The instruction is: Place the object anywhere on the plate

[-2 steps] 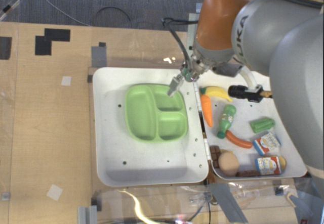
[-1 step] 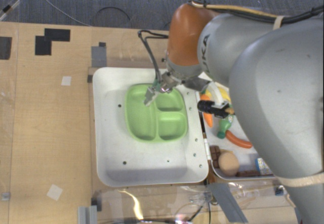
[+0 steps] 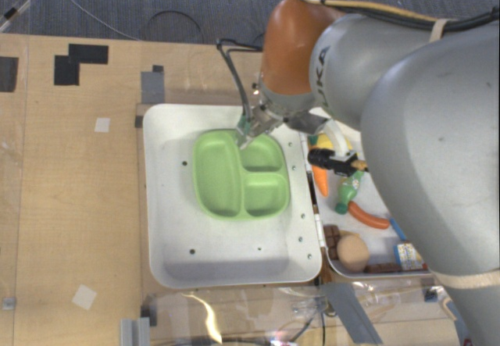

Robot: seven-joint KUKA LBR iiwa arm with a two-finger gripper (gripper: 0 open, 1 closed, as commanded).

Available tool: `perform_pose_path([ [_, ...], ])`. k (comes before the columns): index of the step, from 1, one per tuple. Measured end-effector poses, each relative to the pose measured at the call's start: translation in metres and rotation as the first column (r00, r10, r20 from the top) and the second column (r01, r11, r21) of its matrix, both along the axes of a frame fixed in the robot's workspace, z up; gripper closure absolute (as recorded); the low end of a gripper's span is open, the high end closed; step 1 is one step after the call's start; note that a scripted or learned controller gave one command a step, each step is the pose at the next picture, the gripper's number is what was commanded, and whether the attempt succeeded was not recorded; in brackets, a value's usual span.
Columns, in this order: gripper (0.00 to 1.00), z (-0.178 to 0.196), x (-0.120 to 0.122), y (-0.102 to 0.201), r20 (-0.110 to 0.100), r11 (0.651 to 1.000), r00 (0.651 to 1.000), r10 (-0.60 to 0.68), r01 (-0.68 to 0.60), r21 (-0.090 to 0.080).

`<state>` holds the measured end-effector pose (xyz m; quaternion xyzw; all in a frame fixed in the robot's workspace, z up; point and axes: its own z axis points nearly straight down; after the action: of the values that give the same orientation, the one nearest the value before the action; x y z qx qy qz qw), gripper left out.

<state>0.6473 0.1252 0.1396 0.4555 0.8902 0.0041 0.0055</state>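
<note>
My gripper sits over the top edge of the green plate, right where the divider ridges meet. I can't tell how my jaws stand; the wrist blocks the view and nothing is clearly visible between them. The plate sits in the left bin, three compartments, all bare as far as I can see. Candidate objects are in the right bin: carrot, orange sausage, green bottle, egg, chocolate. My guess: I'm placed here because it's the drop zone, but whether I carried anything over is unclear. Nothing is on the plate yet, so the task isn't done.
</note>
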Motion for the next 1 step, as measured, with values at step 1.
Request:
perform_pose_path([
  [1,1.0,-0.0212,-0.0084,-0.0005,0.004,0.99,0.99,0.14,-0.14,-0.006],
])
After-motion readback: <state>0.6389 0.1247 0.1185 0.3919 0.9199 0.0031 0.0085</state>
